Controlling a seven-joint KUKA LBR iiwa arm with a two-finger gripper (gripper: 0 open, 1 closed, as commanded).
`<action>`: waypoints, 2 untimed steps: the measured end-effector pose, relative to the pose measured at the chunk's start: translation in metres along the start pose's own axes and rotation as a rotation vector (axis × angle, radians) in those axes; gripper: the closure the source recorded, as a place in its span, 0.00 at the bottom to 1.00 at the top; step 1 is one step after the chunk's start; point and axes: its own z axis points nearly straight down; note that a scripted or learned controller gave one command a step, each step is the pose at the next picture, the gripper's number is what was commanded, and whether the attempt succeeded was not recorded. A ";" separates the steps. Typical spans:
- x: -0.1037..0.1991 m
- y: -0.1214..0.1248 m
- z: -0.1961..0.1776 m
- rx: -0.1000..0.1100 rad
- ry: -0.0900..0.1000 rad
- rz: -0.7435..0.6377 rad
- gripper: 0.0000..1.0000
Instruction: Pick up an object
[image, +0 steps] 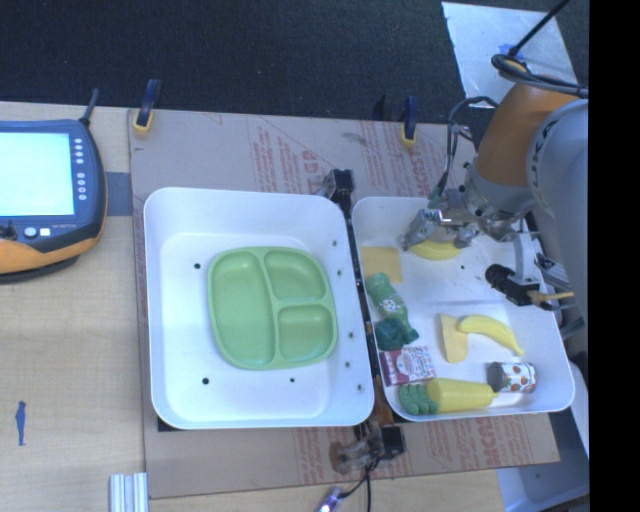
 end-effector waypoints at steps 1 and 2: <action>-0.001 0.001 -0.012 -0.001 -0.002 -0.002 1.00; 0.143 -0.015 -0.100 0.008 0.004 -0.003 1.00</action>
